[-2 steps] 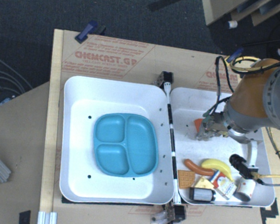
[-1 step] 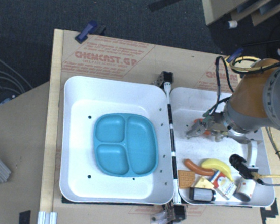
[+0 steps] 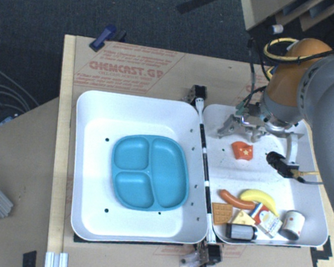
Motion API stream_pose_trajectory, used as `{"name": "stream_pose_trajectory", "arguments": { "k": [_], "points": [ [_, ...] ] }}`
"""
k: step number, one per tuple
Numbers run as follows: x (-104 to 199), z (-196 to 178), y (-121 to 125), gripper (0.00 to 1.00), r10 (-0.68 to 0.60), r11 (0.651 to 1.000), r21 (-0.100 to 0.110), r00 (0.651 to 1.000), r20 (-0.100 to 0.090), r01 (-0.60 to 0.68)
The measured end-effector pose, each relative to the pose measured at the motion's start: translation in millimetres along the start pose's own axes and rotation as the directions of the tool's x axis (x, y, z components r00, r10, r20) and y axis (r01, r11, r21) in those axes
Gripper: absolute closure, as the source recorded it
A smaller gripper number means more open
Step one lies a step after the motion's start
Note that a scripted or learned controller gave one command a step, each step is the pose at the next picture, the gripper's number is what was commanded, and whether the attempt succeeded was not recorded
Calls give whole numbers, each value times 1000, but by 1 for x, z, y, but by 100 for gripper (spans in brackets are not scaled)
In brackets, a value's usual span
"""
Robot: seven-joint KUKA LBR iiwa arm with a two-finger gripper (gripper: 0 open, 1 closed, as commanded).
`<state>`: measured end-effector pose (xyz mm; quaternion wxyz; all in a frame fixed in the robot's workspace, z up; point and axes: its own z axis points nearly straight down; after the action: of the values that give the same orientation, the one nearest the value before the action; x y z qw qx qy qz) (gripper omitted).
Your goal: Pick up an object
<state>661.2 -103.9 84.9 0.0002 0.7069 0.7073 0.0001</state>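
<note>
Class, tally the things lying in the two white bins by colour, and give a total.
Blue: 1, divided plate
Red: 2, toy fruit, sausage
Yellow: 2, banana, cheese wedge
Brown: 1, cracker
Black: 1, small block
Red and white: 1, carton
White: 1, can
Total: 9

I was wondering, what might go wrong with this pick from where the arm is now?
1. The gripper hangs near the far wall of the right bin, apparently offset from the small red item. A straight descent may miss it or nudge it away.
2. The banana, sausage and can sit crowded in the near corner, so a grasp there may snag neighbours or slip.
</note>
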Motion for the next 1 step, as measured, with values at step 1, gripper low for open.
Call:
{"name": "stream_pose_trajectory", "arguments": {
  "k": [1],
  "points": [
    [6, 0, -37, 0, 1, 1000, 2, 1000, -1, -1]
  ]
}}
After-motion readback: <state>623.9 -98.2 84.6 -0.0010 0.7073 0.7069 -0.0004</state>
